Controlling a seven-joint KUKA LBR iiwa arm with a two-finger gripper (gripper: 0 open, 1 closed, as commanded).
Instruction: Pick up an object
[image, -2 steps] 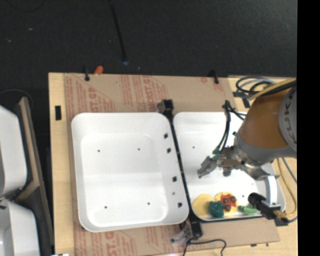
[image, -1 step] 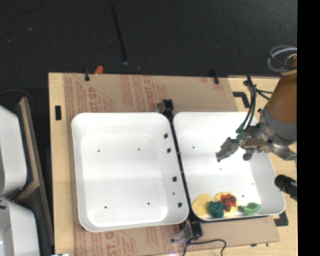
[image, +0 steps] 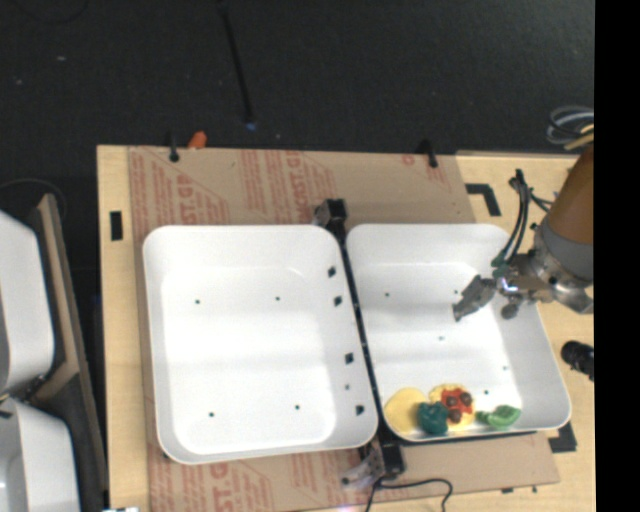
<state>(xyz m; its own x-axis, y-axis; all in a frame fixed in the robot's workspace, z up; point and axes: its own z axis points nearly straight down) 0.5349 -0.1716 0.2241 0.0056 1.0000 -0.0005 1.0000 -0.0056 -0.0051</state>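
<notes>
Your gripper (image: 487, 298) sat over the right bin (image: 420, 250), in its upper right part, reaching in from the right edge. One dark finger (image: 470, 298) pointed left and down over the white floor, a second shorter one (image: 510, 308) sat just beside the wrist. They looked spread apart with nothing between them, so you had hold of no object at that moment. The orange band (image: 577, 205) showed above the wrist at the frame's right, with cables (image: 520, 215) looping beside it.

The objects were bunched at the bottom edge of the right bin, well apart from the gripper: a pale yellow flat piece (image: 403, 408), a teal blue object (image: 432, 419) lying on it, a red object (image: 458, 400) just beside the teal one, touching or nearly so, and a green object (image: 500, 415) to their right near the bin's rim. You couldn't tell what the small items were, too blurred.

The left bin (image: 160, 300) lay next to the right one, both on a cardboard sheet (image: 240, 190) over the wooden bench (image: 115, 300)
</notes>
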